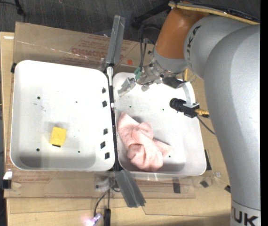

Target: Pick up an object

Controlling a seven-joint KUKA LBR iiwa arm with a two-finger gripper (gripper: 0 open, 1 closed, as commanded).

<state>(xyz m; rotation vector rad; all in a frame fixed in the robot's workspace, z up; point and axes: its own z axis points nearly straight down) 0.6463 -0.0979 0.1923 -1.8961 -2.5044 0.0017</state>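
A crumpled pink cloth lies in the front half of the right bin. In the left bin, a small yellow block rests near the front. My gripper hangs over the back left corner of the right bin, close to the divider between the bins. It is open, with nothing between its fingers. The cloth is well in front of the gripper and apart from it.
The grey arm with its orange band covers the right side and the right bin's back right corner. A black connector with a cable sticks out over the right bin. A grey bar runs along the divider. Cardboard lies under the bins.
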